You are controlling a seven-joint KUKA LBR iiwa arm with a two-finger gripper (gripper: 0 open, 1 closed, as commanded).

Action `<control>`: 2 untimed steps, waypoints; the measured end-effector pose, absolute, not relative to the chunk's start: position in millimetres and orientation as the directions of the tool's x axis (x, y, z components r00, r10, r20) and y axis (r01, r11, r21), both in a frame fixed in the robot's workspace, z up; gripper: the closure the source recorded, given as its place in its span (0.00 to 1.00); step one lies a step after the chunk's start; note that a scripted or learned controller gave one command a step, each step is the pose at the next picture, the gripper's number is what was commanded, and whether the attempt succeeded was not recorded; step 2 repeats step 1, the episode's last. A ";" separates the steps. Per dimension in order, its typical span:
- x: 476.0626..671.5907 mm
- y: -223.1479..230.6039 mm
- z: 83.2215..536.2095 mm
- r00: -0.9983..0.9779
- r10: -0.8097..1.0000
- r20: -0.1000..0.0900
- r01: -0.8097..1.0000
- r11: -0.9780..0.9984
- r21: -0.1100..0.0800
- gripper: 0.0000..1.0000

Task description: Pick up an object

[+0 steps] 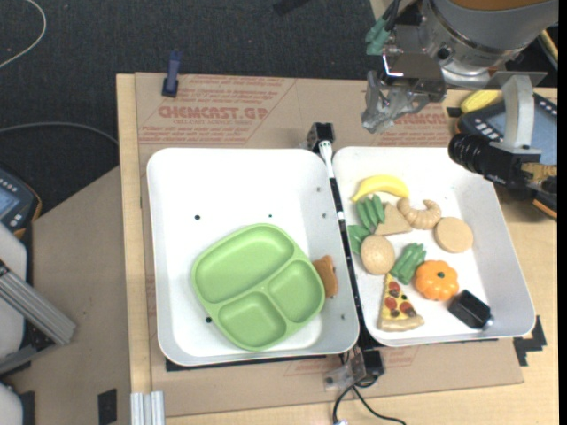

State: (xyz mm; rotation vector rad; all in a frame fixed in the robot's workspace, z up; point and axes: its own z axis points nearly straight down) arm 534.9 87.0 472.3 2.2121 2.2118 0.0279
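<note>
My gripper [388, 113] hangs high over the far edge of the bench, behind the right bin [509, 264], open with nothing between its fingers. The right bin holds toy food: a yellow banana [381, 186], green beans [371, 211], a tan croissant [422, 212], a round cookie [454, 235], a pale potato [377, 253], a green vegetable [407, 261], an orange pumpkin [436, 280], a pizza slice [399, 305] and a black block [469, 309]. The left bin [168, 237] holds a green divided plate [257, 286] and a small brown piece [327, 275].
The bins sit on a brown cardboard sheet [221, 109]. A small blue item [171, 73] lies at its far left corner. A black clip [321, 135] sits where the bins meet at the back.
</note>
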 end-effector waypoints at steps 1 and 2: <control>476.8 73.5 456.1 0.001 1.000 0.001 1.000 -0.001 -0.005 1.00; 476.8 73.5 456.1 0.001 1.000 0.001 1.000 -0.001 -0.005 1.00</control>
